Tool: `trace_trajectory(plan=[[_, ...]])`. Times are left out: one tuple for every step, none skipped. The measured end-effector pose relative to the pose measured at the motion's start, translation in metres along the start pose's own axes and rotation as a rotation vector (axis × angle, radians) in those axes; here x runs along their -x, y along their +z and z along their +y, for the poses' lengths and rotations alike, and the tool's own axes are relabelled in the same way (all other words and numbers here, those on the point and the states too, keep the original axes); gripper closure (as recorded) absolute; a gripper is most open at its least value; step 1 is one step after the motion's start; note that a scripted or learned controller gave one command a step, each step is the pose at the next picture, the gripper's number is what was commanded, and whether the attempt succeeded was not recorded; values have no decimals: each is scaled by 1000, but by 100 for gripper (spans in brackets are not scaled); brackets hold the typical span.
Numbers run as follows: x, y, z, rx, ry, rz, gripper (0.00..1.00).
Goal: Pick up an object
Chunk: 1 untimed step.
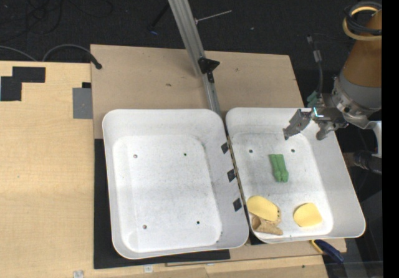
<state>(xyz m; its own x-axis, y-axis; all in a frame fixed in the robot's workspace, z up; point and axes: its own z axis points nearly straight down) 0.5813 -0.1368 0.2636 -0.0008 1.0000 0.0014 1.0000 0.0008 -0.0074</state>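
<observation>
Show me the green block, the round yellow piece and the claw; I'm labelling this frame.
green block [278,167]: camera view, middle of its top face.
round yellow piece [307,214]: camera view, centre of its top.
claw [310,127]: camera view, midway between its fingertips.

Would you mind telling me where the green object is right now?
The green object lies near the middle of the right bin, below and left of the gripper and above the two yellow pieces.
</observation>
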Motion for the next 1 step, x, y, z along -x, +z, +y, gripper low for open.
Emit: trace_trajectory(plan=[[0,-2,1,5,1,-1,0]])
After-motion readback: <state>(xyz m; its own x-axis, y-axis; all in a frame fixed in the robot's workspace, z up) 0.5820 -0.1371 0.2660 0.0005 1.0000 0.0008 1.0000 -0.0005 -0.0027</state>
